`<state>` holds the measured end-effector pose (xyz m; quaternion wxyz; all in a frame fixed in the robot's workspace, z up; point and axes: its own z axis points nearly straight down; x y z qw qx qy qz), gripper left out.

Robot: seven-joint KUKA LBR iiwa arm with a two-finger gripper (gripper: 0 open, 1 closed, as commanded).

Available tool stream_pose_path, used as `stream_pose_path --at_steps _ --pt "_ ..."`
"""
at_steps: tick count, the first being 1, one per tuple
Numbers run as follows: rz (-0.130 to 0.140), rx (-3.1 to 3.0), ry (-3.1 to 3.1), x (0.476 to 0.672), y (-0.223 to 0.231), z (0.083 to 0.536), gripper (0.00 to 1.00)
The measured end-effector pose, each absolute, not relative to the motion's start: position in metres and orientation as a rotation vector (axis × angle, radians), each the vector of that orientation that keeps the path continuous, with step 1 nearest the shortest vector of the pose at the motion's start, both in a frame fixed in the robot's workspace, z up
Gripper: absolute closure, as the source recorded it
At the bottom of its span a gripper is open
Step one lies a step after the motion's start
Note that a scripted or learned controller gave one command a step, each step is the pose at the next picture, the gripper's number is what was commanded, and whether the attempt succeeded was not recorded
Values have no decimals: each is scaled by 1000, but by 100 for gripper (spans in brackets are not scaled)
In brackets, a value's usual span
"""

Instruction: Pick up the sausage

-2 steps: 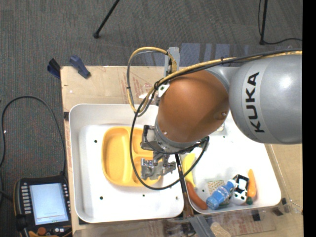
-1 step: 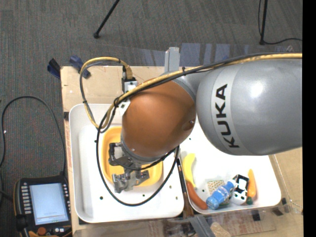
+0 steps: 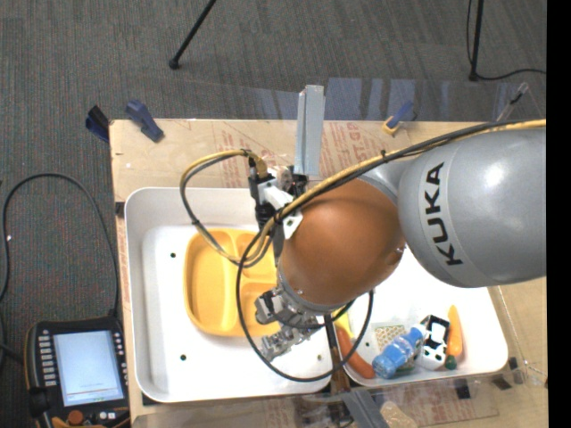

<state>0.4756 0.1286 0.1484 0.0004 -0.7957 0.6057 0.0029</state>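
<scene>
The sausage (image 3: 356, 361) is a reddish-brown piece lying at the near left corner of the right bin (image 3: 496, 346), partly hidden by the arm and a black cable. My gripper (image 3: 284, 330) hangs below the orange band (image 3: 339, 239), low over the left bin (image 3: 136, 283), just past the near right corner of a yellow tray (image 3: 210, 285). It is left of the sausage, across the wall between the bins. Nothing shows between its tips.
The right bin also holds a blue bottle (image 3: 398, 350), a black-and-white block (image 3: 434, 338), an orange carrot (image 3: 455, 332) and a speckled pad (image 3: 387, 333). The big grey arm (image 3: 473, 212) covers most of that bin. A teach pendant (image 3: 80, 377) lies off the bench at lower left.
</scene>
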Motion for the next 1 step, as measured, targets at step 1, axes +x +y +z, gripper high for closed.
stream_pose_path --at_steps 1 --pt "9 -2567 1804 511 242 194 100"
